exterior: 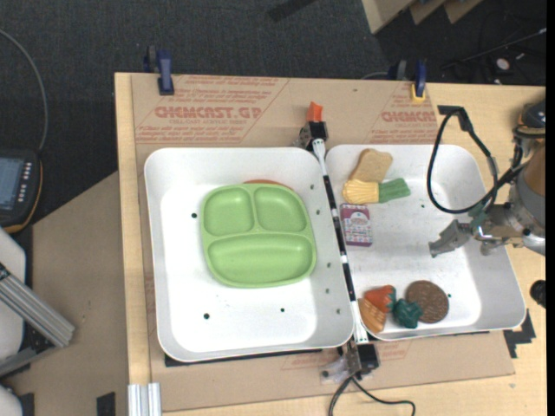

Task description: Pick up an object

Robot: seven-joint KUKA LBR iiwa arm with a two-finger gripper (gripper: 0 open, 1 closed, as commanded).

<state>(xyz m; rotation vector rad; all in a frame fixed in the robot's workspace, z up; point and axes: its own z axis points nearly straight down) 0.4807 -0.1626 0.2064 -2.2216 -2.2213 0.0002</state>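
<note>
1. Reaching in from the right, the gripper [444, 241] hangs over the right bin [451, 167], near its right side.
2. I cannot tell if it is open or closed, and nothing shows in its grip.
3. The task says to pick up any one object, and all the loose ones lie in this same bin.
4. The brown round disc [427, 301] is the nearest one. It sits just below the gripper in the picture, toward the front edge of the bin.
5. Right beside the disc are a teal toy [405, 312] and an orange piece [378, 307], touching each other.
6. The small pink box [356, 224] lies to the left of the gripper, well apart, close to the wall between the bins.
7. Its long side runs from back to front.
8. A tan bread slice [373, 165], a yellow block [361, 191] and a green piece [395, 189] sit farther back.
9. The left bin [173, 310] has a green divided plate [257, 236].
</note>
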